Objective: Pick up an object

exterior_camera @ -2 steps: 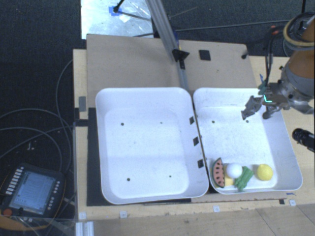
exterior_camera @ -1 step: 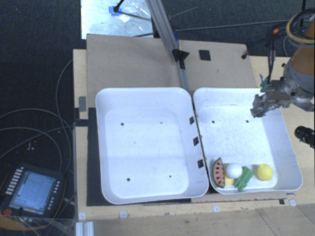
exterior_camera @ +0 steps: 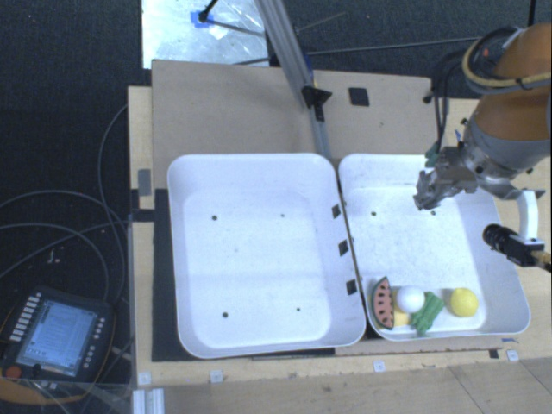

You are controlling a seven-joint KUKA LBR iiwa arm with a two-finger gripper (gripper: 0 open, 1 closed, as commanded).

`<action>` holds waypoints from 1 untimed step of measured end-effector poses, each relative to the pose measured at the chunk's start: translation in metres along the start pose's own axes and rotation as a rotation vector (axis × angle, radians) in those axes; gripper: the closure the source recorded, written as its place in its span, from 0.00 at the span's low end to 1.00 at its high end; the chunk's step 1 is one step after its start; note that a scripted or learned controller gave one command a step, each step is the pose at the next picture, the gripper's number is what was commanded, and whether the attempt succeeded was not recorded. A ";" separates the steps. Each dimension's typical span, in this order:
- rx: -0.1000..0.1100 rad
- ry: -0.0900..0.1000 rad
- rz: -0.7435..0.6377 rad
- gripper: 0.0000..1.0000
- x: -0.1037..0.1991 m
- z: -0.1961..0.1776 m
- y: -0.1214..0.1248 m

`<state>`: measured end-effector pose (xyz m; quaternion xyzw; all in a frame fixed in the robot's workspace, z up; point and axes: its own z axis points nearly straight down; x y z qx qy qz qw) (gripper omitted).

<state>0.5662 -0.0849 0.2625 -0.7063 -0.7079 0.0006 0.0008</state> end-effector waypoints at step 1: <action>0.001 0.000 0.001 1.00 0.010 0.046 0.019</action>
